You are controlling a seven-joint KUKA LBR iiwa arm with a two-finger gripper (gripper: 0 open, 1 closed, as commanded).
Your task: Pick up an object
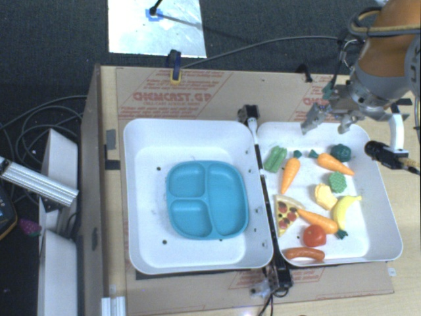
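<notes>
Toy food, right bin [388, 236]; pick pending.
Gripper [327, 119] hovers over back rim, fingers spread, nothing between them; carrot [289, 174] lies near.

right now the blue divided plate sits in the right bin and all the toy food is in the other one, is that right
Not quite. The camera view shows the blue divided plate in the left bin, not the right one. The toy food, such as the banana, pizza slice and tomato, is in the other one, the right bin.
</notes>
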